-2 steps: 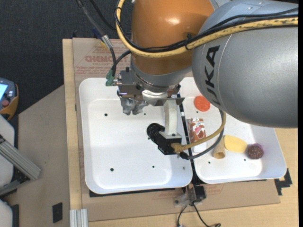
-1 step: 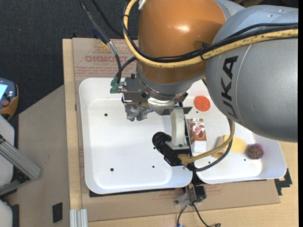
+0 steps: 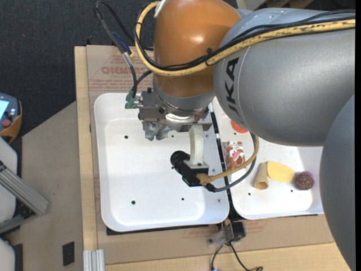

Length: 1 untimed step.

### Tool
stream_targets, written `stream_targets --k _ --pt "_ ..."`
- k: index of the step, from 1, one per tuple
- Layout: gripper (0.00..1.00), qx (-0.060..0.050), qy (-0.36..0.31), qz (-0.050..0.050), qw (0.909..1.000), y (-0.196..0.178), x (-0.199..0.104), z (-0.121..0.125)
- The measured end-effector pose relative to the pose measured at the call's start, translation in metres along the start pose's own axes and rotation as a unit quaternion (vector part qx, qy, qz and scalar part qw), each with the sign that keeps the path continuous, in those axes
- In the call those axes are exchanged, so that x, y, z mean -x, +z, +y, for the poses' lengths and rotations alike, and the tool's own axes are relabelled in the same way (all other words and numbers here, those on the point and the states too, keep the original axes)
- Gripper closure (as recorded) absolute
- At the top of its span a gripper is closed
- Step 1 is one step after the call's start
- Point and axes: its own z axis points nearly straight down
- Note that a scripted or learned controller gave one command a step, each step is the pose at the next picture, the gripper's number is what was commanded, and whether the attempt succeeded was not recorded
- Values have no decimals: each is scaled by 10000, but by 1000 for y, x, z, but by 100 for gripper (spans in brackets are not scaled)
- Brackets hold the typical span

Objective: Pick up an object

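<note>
Hanging over upper part of left bin point(image 3: 113, 208) – gripper point(image 3: 153, 130), open/closed can't tell. Objs – yellow piece point(image 3: 280, 171), tan cone point(image 3: 261, 177), dark-red ball point(image 3: 304, 180) – lie in right bin point(image 3: 271, 211), lower right of frame.

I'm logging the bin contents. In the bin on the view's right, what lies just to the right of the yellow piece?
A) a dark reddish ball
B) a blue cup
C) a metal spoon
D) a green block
A: a dark reddish ball lies close beside the yellow piece, on its right in the view, in the right bin.
</note>
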Motion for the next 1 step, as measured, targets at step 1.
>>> stream_targets --k 1 --pt "100 21 -25 22 10000 -28 -1 -40"
